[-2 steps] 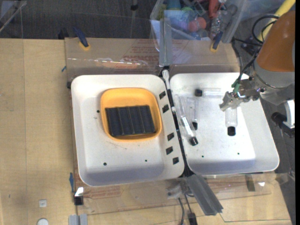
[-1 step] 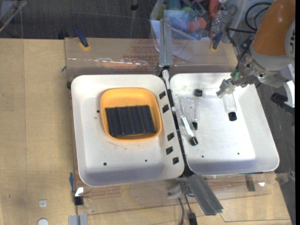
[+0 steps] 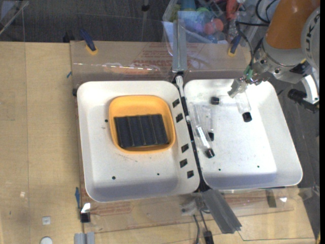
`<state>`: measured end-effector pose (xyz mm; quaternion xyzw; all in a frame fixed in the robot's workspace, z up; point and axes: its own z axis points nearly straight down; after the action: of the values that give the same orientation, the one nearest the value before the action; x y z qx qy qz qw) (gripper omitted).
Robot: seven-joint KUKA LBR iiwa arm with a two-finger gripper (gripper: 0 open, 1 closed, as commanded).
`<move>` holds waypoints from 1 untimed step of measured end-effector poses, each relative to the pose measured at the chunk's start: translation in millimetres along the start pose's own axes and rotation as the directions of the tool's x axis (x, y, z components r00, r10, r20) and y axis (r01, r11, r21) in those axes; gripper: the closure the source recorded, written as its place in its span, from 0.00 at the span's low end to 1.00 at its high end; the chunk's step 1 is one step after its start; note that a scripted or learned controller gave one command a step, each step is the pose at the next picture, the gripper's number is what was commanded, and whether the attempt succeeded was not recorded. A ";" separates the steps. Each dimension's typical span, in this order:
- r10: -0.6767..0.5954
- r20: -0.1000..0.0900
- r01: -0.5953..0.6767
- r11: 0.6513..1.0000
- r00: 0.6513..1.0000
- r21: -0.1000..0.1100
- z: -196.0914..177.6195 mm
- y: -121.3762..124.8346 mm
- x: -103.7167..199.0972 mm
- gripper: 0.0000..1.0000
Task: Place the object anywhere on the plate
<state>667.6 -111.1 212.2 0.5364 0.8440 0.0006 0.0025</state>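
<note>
An orange-yellow plate [image 3: 116, 111] lies in the left bin [image 3: 91, 151] with a black ribbed slab [image 3: 141, 130] on it. In the right bin [image 3: 264, 156] lie several clear tubes with black caps. One clear tube [image 3: 244, 107] with a black end [image 3: 247, 117] is just below my gripper [image 3: 237, 89], which hovers over that bin's far side. Whether the tube touches the gripper is not clear. Two more clear tubes [image 3: 203, 133] lie by the bin's left wall, and a small black cap [image 3: 215, 100] lies near the far edge.
A dividing ridge with black clips [image 3: 183, 131] runs between the bins. Behind the bins stands a clear container of colourful objects [image 3: 210, 9]. Blue clamps [image 3: 90, 46] hold the back rail. The arm's orange band [image 3: 292, 14] hangs over the far right corner.
</note>
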 end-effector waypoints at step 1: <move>-0.041 0.000 0.041 0.999 0.999 0.000 -29.3 4.9 10.3 1.00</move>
<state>667.5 -99.7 241.5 0.5191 0.8547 0.0006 0.0028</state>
